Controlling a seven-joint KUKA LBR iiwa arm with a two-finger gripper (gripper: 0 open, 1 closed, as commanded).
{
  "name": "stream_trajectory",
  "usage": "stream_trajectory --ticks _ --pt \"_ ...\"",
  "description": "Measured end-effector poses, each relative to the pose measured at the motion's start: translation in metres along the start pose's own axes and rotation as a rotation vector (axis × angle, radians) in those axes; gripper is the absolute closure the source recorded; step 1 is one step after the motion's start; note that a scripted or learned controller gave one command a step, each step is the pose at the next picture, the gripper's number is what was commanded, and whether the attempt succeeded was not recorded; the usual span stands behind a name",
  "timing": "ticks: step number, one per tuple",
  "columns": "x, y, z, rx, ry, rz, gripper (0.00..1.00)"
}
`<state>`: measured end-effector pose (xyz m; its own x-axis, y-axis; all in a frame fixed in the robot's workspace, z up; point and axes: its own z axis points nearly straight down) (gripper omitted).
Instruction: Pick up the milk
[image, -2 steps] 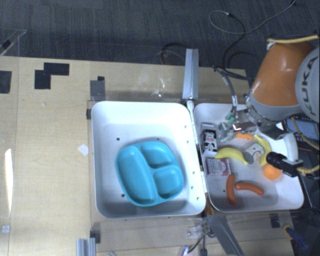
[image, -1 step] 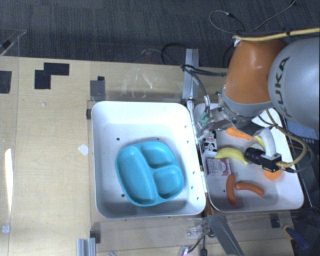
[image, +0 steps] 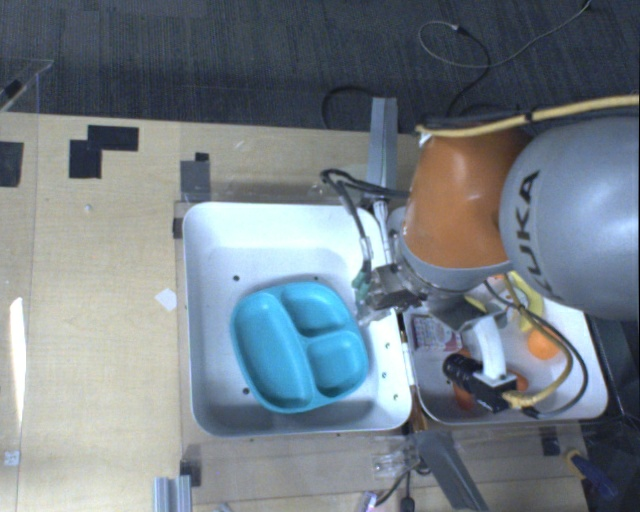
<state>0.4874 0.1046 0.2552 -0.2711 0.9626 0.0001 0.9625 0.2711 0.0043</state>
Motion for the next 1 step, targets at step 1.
stream_trajectory --ticks 1 --pt "0.0645 0.0177 0.0204 0.002 0.001 -0.097 1.0"
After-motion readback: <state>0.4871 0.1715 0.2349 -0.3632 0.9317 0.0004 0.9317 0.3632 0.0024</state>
